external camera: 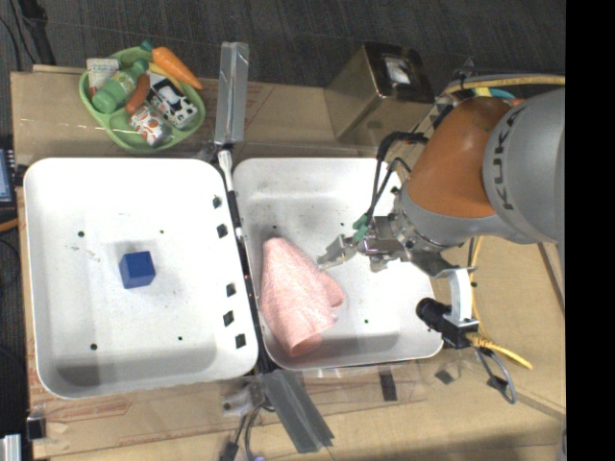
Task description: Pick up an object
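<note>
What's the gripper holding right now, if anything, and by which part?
Nothing held. The gripper sits above the right bin, just beside the pink cloth, with nothing between its fingers.

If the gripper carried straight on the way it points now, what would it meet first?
Probably the pink cloth: the gripper points toward the view's left, just above the cloth's upper edge in the right bin. Its height over the cloth is unclear, so it might pass above.
</note>
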Available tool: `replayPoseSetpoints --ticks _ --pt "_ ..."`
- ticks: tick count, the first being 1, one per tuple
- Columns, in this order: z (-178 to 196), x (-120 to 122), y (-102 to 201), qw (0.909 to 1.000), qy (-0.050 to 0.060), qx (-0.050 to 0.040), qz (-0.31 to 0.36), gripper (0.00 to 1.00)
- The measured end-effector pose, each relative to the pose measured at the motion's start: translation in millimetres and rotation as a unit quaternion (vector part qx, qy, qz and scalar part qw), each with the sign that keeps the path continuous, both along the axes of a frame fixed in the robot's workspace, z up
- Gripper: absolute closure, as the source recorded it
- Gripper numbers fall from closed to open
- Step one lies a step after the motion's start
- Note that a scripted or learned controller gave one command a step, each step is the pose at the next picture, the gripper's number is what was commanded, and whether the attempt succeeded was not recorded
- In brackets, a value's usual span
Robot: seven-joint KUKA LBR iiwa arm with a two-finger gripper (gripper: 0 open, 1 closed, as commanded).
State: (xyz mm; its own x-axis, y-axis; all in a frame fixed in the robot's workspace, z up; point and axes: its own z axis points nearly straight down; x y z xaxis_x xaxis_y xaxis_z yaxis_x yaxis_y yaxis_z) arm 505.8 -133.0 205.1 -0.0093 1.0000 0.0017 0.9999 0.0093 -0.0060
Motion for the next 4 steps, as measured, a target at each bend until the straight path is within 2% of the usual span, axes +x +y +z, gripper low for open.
replayPoseSetpoints --ticks 1,2,3,4 --pt "-113 15 -50 0.9981 -0.003 -0.0005 0.062 0.0" --pt "-114 9 -1 0.9927 -0.001 0.0003 0.121 0.0" --pt "-105 10 -2 0.9924 -0.001 0.0001 0.123 1.0" --pt "-104 10 -2 0.9924 -0.001 -0.0004 0.123 0.0"
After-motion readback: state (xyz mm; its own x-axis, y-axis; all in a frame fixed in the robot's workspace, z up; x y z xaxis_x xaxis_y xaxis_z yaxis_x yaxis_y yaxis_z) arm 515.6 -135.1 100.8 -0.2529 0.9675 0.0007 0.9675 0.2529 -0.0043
